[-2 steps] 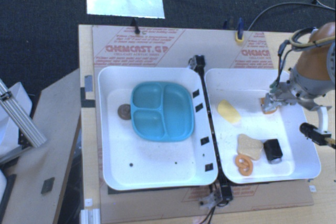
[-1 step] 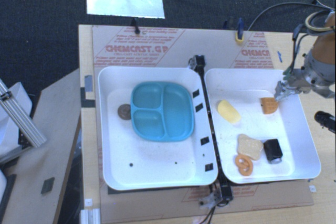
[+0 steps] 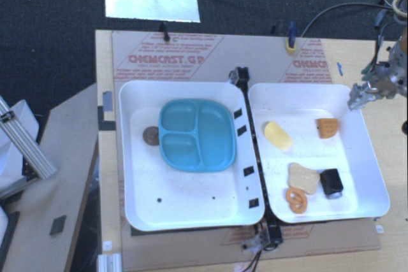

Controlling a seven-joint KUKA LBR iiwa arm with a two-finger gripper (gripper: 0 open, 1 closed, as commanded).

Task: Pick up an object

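The right bin [image 3: 357, 156] holds a yellow oblong piece [image 3: 277, 136], an orange-brown wedge [image 3: 327, 128], a beige bread slice [image 3: 303, 178], an orange pretzel [image 3: 296, 200] and a black block [image 3: 331, 183]. My gripper [image 3: 359, 97] hangs over the far right corner of this bin, up and to the right of the orange-brown wedge. It is apart from every object and nothing shows in it.
The left bin [image 3: 137, 200] carries a blue divided plate [image 3: 196, 135] with a small grey-brown disc [image 3: 151, 136] at its left side. A black hinge strip [image 3: 250, 150] runs between the bins. Cables [image 3: 331, 13] arc above the right bin's far edge.
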